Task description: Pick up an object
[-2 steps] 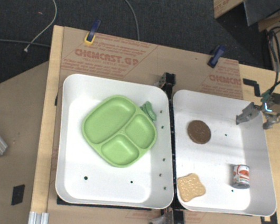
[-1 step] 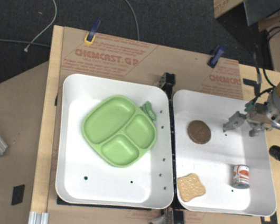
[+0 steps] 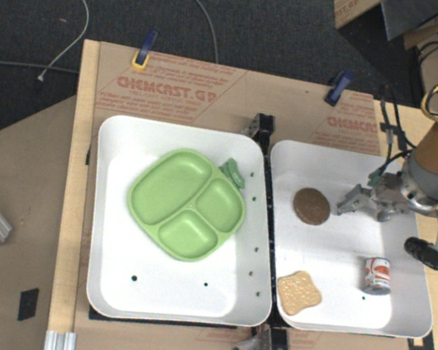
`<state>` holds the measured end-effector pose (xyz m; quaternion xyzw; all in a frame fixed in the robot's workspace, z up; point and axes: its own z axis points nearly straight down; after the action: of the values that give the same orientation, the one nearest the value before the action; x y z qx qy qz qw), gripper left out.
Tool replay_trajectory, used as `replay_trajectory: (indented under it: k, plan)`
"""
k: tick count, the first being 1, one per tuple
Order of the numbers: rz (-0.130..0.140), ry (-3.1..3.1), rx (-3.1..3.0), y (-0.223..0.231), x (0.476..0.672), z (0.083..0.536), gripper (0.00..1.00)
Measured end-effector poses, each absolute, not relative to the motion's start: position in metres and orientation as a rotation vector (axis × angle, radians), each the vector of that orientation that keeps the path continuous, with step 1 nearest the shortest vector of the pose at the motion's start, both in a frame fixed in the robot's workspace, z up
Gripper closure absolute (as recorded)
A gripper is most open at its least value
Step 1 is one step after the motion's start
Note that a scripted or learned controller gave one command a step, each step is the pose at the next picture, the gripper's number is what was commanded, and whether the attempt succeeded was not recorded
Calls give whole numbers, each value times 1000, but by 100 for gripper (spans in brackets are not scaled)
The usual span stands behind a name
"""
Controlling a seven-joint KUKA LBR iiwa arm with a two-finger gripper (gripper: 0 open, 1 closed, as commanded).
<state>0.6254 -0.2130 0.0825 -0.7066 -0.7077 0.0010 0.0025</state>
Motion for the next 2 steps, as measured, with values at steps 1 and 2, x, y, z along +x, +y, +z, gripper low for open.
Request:
replay_trajectory:
  k: [1, 2]
  plan:
    - [-3, -2225, -2219, -213, 628, 97, 100]
    - [-5, -2227, -2226, -223, 632, 150, 100]
